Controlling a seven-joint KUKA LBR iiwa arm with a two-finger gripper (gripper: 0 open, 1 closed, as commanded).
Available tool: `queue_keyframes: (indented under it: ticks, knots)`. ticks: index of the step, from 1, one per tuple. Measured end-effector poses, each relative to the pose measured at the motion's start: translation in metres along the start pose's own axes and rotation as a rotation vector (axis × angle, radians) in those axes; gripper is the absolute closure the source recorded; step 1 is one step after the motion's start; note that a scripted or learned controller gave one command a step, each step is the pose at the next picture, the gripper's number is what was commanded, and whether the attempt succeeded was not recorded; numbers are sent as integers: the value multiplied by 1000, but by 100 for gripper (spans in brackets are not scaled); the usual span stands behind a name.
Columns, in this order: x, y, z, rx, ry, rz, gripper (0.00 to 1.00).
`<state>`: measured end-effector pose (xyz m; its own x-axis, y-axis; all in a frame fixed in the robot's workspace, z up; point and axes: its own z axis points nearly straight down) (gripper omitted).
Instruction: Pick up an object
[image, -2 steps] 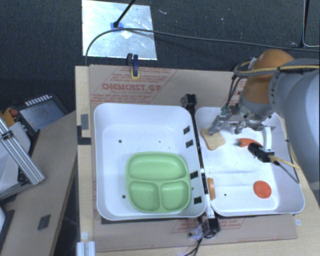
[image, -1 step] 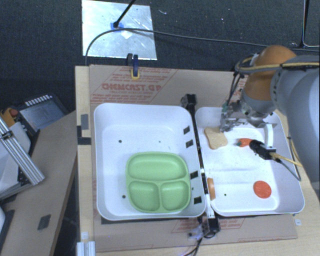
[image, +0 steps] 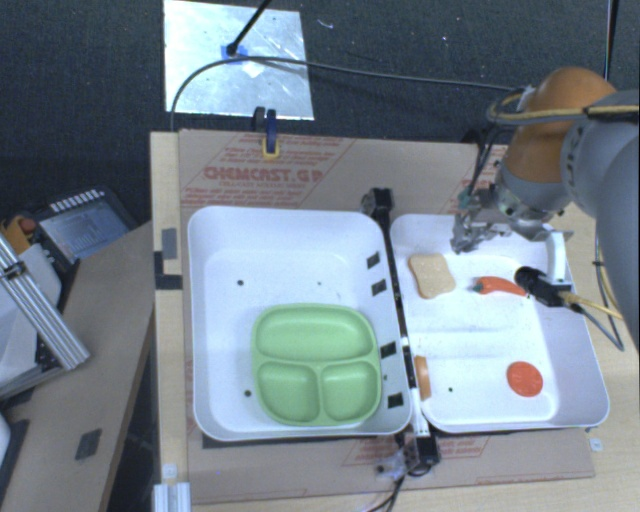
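Nearest, a red disc (image: 524, 378) lies flat, thin, hard to pinch. Farther in the right bin (image: 590, 395), a carrot (image: 498, 287) looks slick; the bread (image: 432, 275) looks light, stiff, best taken across its edges. Pincer (image: 468, 238) hovers just beyond; its opening I cannot tell.

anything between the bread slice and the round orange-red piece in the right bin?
In the camera view, bare white bin floor lies between the bread slice and the round orange-red piece. The carrot-like piece sits off that line, to the right.

grey arm (orange-banded) reaches leftward, gripper (image: 468, 238) pointing down.
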<state>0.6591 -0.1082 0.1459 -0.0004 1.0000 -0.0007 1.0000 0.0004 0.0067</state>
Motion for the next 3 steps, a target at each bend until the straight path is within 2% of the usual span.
queue_keyframes:
  ticks: [2, 3]
  knots:
    - [-10, 0, -128, -3, -1, -2, 100]
    - [44, -14, -131, 5, 2, -8, 100]
